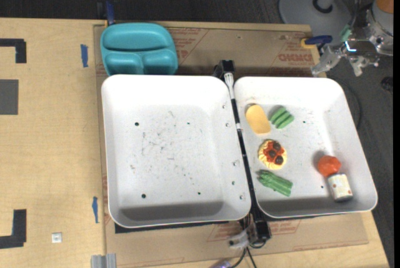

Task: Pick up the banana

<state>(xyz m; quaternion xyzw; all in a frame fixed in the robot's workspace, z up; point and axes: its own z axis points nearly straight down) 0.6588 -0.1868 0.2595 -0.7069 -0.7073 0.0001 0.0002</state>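
Banana point(257, 118): stubby, smooth yellow plastic, lying in the right bin point(312, 92) near its upper-left corner, just beside a ribbed green vegetable point(281, 117). Below, a round pizza toy point(273, 154), a bumpy green pod point(275, 182), an orange-red fruit point(329, 165) touching a pale boxy carton point(340, 186). Left bin point(165, 148) scuffed, glossy white. Tool point(350, 57) poised beyond the right bin's far corner above the cardboard surface point(262, 45); open or closed, cannot tell. Teal divided tray point(138, 48) behind the left bin.

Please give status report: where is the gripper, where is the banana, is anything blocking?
Gripper above right bin's far-right corner, carrying nothing. No clear banana; closest candidate yellow piece near the divider. Green pieces lie right beside it.
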